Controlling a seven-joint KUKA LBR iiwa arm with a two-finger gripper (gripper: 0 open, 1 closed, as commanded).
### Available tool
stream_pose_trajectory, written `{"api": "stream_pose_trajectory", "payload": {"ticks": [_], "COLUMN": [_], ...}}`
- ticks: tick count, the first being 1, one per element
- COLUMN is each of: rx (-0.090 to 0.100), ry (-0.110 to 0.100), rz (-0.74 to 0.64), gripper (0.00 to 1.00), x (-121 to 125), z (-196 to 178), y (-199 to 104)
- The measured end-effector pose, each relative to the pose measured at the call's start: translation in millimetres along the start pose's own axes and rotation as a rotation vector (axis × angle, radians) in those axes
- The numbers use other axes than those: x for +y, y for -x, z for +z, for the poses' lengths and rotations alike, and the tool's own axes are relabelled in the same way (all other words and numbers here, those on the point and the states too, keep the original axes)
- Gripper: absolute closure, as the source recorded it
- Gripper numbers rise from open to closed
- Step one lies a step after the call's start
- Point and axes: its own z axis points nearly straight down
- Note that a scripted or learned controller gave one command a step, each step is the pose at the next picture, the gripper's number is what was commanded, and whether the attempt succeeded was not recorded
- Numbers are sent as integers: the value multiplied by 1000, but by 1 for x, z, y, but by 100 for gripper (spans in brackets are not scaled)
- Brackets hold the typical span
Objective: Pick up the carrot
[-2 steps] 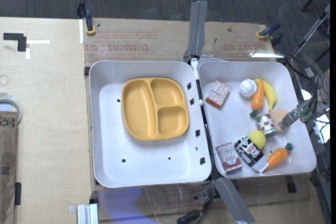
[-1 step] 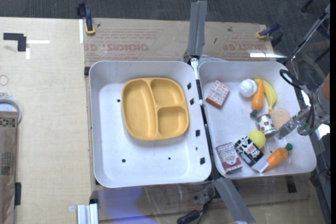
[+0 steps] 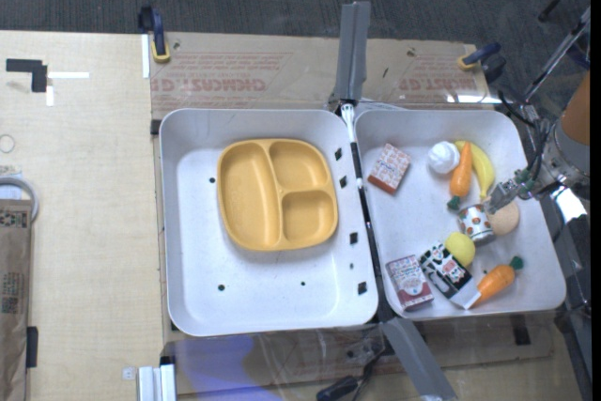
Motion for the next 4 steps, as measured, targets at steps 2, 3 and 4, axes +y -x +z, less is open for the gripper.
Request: {"api": "stream_pose_trajectory", "payload": {"ticks": [2, 3, 4], "rx": [0, 0, 1], "ry": [0, 1, 0], "rz": [0, -160, -294], "gripper": [100, 100, 100], "x": [-50, -40, -44], "z": [-32, -33, -41], "y": [-22, -46, -37]}}
